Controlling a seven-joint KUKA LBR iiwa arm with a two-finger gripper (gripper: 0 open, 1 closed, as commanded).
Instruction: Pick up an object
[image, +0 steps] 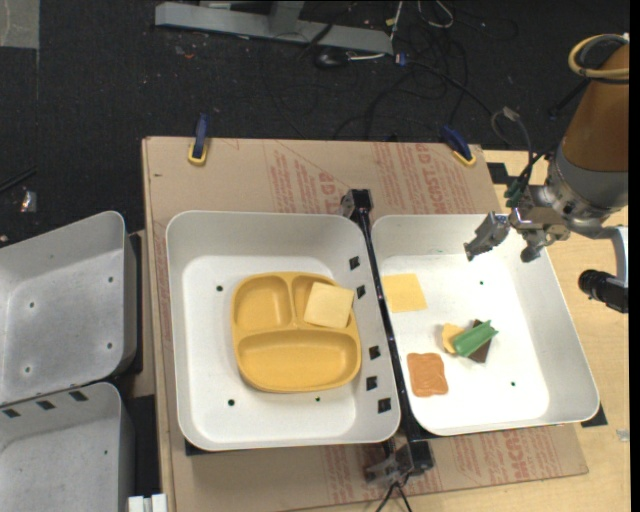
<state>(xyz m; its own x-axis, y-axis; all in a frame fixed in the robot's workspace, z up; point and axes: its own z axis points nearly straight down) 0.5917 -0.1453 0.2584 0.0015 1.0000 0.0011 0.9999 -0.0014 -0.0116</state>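
Hovering over right bin (560, 330) far corner: gripper (508, 240), fingers spread, nothing between them. Below and left of it on bin floor: yellow square (404, 293), orange patty (428, 374), green-and-brown toy cluster (473, 339). Further left, left bin (190, 300) carries yellow divided tray (290, 350) with pale block (328, 305). Bins on cardboard sheet (300, 175), blue clamps (199, 140) at far edge. Dark floor, cables (400, 40) beyond.

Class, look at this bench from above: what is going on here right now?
A grey and orange robot arm reaches in from the right, its gripper open above the right bin's upper part, holding nothing. Below it lie a yellow square, an orange piece and a green piece. The left bin holds a yellow divided tray with a pale slice on it.
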